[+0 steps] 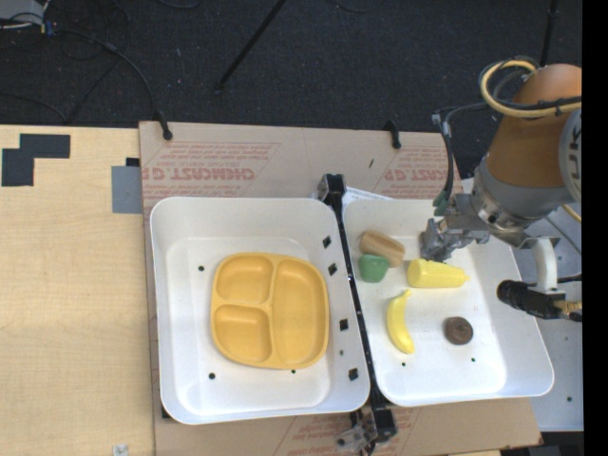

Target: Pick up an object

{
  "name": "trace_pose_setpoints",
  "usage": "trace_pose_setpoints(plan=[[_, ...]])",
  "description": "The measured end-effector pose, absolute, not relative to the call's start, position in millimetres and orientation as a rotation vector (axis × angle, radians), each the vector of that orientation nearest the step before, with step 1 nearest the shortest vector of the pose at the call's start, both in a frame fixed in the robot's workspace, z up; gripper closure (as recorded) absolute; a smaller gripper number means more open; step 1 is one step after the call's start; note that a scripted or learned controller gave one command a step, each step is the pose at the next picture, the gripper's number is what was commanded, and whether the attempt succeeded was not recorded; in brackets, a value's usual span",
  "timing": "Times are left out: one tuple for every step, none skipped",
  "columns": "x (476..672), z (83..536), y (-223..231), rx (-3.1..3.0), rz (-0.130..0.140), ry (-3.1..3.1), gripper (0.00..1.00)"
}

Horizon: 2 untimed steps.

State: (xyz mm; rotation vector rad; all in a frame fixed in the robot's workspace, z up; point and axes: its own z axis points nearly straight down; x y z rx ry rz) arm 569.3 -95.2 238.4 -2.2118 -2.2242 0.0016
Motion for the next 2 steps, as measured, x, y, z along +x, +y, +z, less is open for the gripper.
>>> trace_pose_setpoints(plan=[[574.7,245,-47,-2.214,0.000,-2.225,1.00],[581.7,247,-2,-2.214,0.001,-2.225,1.00]])
